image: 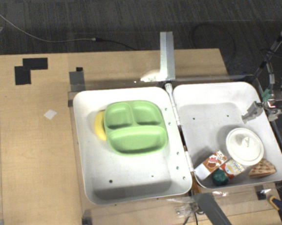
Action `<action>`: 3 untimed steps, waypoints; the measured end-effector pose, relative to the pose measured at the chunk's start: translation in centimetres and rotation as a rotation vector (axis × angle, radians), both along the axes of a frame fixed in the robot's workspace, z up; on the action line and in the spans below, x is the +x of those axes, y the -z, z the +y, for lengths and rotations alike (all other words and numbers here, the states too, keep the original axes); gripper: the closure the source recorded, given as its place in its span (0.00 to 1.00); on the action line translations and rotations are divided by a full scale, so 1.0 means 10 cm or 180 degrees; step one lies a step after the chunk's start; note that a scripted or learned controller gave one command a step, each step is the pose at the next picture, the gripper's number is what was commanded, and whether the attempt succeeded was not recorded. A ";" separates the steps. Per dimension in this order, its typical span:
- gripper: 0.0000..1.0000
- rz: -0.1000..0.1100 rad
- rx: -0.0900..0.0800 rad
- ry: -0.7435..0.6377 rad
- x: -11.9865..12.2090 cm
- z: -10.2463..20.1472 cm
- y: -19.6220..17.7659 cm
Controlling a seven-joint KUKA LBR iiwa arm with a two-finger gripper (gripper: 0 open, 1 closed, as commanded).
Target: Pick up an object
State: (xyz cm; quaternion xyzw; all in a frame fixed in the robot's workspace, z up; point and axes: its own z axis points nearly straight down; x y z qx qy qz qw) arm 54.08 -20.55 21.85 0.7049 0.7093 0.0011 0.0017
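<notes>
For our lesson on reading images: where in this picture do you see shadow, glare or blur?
Camera view: soft shadow along the left bin near wall; glare on the white lidded bowl and the metal post; the gripper at the right edge looks slightly blurred.

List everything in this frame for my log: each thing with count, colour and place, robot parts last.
bins: 2, white, side by side on the bench
divided plate: 1, green, upper middle of the left bin
yellow item: 1, yellow, tucked against the plate's left edge, mostly hidden
lidded bowl: 1, white, lower right of the right bin
small carton: 1, red and white, left of the bowl, near the front wall
round item: 1, dark green, just below the carton
waffle-like wedge: 1, tan, front right corner of the right bin
gripper: 1, grey, over the right bin's right edge
</notes>
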 end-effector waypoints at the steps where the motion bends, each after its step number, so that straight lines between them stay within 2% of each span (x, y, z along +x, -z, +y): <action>1: 0.00 -0.0031 -0.0003 -0.0194 0.03 0.78 1.19; 2: 0.00 -0.0005 -0.0001 -0.0218 -0.46 0.61 0.50; 3: 0.00 -0.0054 -0.0017 -0.0405 -0.15 0.67 1.26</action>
